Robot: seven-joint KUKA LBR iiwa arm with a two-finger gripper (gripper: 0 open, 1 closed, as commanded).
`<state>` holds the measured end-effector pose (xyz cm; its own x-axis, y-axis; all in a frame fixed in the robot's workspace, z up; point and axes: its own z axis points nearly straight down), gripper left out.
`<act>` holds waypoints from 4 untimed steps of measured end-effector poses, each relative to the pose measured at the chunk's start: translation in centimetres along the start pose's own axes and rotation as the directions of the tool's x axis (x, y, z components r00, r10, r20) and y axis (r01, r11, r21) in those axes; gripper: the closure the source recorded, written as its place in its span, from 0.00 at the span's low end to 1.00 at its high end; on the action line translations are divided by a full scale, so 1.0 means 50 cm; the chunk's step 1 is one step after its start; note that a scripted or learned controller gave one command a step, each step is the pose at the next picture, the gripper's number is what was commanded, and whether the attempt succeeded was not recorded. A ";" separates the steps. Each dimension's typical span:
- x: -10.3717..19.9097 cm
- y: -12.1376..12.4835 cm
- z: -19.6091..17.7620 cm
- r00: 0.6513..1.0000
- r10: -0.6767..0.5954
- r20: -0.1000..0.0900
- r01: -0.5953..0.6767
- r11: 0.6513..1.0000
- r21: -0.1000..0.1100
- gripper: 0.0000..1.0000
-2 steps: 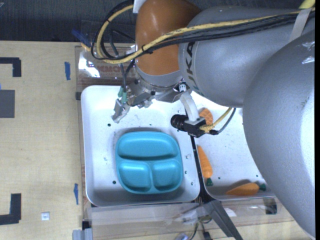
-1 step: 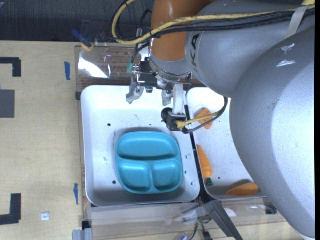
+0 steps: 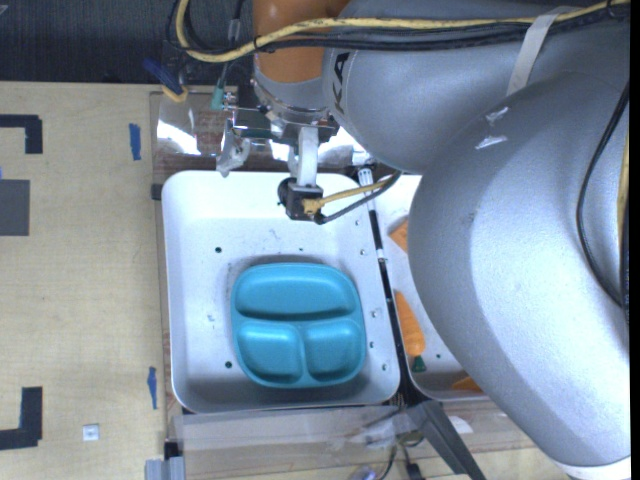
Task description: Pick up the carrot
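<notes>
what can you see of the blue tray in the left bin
The blue tray is a teal, glossy, plastic-looking dish with rounded corners and three compartments: one long one across the far side, two smaller ones side by side nearer the camera. It lies flat, right way up, on the floor of the left bin, toward its near end. Nothing is seen in it or touching it.

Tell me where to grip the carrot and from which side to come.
Probably the exposed orange stretch of the carrot, beside the wall dividing the bins, taken from above, closing across its width. It lies lengthwise along the wall; the arm hides the rest.
</notes>
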<state>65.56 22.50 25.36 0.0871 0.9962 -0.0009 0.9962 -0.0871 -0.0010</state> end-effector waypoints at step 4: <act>0.000 -0.021 0.116 -0.207 -0.978 0.002 0.978 -0.207 -0.003 0.00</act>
<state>64.51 22.57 19.54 -0.9926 -0.1213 -0.0010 -0.1213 0.9926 0.0020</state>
